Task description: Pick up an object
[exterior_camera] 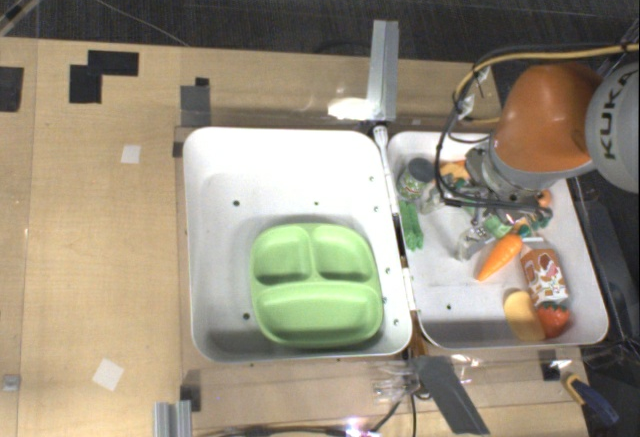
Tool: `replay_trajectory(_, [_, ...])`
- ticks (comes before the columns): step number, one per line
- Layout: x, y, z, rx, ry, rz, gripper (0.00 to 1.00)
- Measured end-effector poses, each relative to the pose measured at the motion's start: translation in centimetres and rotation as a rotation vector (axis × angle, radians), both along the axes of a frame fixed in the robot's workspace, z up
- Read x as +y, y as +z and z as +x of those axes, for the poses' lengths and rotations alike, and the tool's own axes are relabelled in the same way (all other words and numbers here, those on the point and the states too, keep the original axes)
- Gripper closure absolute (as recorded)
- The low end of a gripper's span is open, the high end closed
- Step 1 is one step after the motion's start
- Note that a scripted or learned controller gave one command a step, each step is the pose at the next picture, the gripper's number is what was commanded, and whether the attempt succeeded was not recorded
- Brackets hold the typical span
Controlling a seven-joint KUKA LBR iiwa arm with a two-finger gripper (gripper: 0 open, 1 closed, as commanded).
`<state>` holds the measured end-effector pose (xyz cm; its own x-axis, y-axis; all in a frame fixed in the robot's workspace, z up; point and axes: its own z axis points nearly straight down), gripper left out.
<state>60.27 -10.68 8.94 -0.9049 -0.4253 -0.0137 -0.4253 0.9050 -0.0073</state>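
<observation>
**Right bin: arm low over mixed toys**

1. Gripper (487, 225): low inside the right bin (440, 320), near its middle. Its fingers are mostly covered by the wrist above them, so I cannot tell whether they are released or clenched. Nothing is plainly seen between them.

2. Carrot (499, 256): orange toy, lying at a slant just beside and below the gripper, its thick end toward the gripper. Whether it touches the gripper cannot be told.

3. Bottle (545, 282): small, with a red and white label and a red cap, lying on the bin floor just right of the carrot, cap toward the near rim.

4. Yellow fruit (519, 312): rounded piece by the near rim, touching the bottle's cap end.

5. Green items (411, 210): a cluster along the left wall of the right bin, one long green piece and a clear-looking container above it; details too small to tell.

6. Arm (545, 120): grey with an orange band, reaching in from the right, cables looping over it.

7. Left bin (215, 225): white, side by side with the right bin, their walls touching.

8. Green tray (316, 282): three compartments, lying flat in the near half of the left bin.

9. Table (90, 255): light wood, carrying both bins.
</observation>
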Motion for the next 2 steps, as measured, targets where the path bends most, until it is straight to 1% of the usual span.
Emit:
replay_trajectory(1, [-4.3,0.1,-4.2,0.001,0.023,-0.002,0.00])
replay_trajectory(2, [1.0,0.0,1.1,0.000,0.420,-0.003,0.00])
